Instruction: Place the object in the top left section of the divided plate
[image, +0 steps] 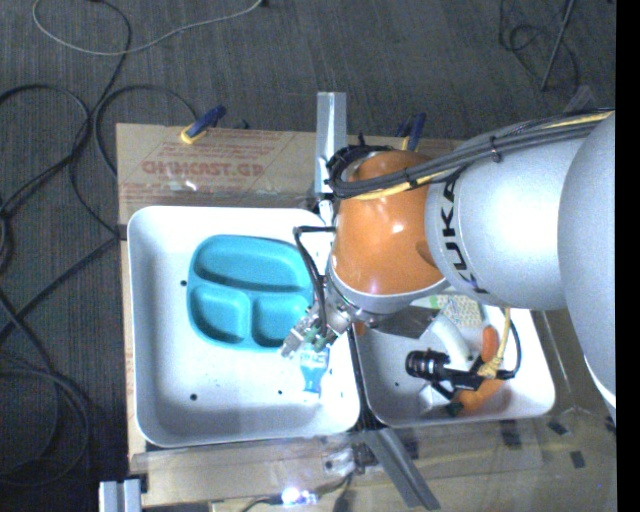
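The blue divided plate (250, 290) lies in the left bin (170, 390), toward its upper middle, with one long section at the top and two smaller ones below. My gripper (310, 340) hangs just off the plate's lower right corner, over the bin floor. A small blue-teal object (313, 376) sticks out from between the fingertips toward the bin's front, and the fingers look shut on it. The arm's orange band and grey body hide the bins' shared wall above the gripper.
The right bin (530, 400) holds an orange carrot-like piece (488, 345), another orange piece (470, 396) and a pale printed packet (460, 308). A brown cardboard sheet (200, 170) lies behind the left bin. Cables run across the dark floor.
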